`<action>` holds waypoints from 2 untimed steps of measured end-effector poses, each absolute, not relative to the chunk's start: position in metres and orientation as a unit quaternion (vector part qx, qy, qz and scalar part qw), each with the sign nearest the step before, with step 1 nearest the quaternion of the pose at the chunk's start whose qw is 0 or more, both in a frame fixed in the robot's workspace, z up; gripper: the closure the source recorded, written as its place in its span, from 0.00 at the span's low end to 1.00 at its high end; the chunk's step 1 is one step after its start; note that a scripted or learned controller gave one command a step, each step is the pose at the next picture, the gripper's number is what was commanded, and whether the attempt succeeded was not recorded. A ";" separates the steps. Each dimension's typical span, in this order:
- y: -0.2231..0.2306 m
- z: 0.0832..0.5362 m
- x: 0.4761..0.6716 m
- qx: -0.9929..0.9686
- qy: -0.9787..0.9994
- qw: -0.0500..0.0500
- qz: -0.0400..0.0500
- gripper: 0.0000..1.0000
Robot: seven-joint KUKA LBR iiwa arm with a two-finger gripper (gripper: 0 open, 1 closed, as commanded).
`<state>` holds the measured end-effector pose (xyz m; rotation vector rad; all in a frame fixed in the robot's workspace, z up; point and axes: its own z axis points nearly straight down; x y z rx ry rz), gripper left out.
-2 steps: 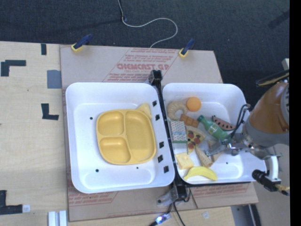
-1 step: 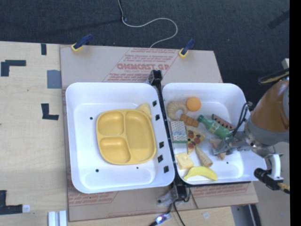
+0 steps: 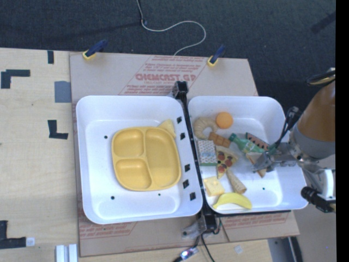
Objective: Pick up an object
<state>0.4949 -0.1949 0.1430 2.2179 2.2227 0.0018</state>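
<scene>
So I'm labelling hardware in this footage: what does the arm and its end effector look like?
The arm is a rounded grey body with an orange band above the wrist. Its end effector is a slim, dark grey metal assembly with two thin fingers. A thin dark cable runs along it from the wrist, and a white and black fitting sits lower on the arm.

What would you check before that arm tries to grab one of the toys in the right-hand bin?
1. Gripper over the bin holding the toys: ok, it sits low in the right bin.
2. Something within its reach: ok, the green bottle and small pieces lie right beside it.
3. Already holding something: cannot tell, the clutter there blurs together.
4. Easy isolated targets: ok, the orange ball and banana lie apart from the pile.
5. Left bin needs no attention: ok, its yellow divided plate lies flat.
</scene>
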 end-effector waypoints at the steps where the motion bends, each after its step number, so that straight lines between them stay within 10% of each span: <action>1: -0.194 0.206 0.497 0.706 0.708 0.002 0.001 1.00; 2: -0.193 0.225 0.497 0.706 0.708 0.000 0.000 1.00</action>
